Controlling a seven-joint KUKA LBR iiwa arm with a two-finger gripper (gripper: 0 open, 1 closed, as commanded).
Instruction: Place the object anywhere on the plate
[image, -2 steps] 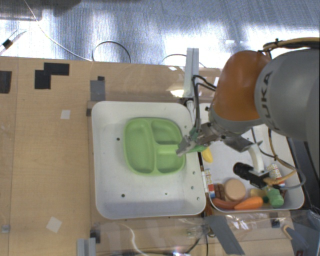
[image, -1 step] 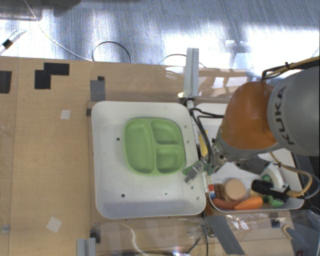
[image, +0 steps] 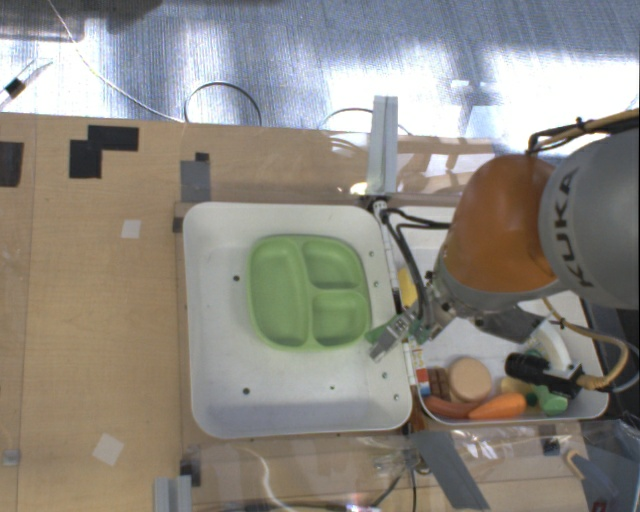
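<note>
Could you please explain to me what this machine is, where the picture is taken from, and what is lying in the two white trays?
This is one picture from a fixed camera above a wooden bench, looking down at a slant. The big grey and orange shape at the right is a robot arm. Its gripper sits low at the divide between two shallow white bins. The left bin holds a green plate with three compartments, nothing on it yet. The right bin holds toy food, including an orange carrot and a round tan piece. I cannot tell whether the gripper holds anything.
</note>
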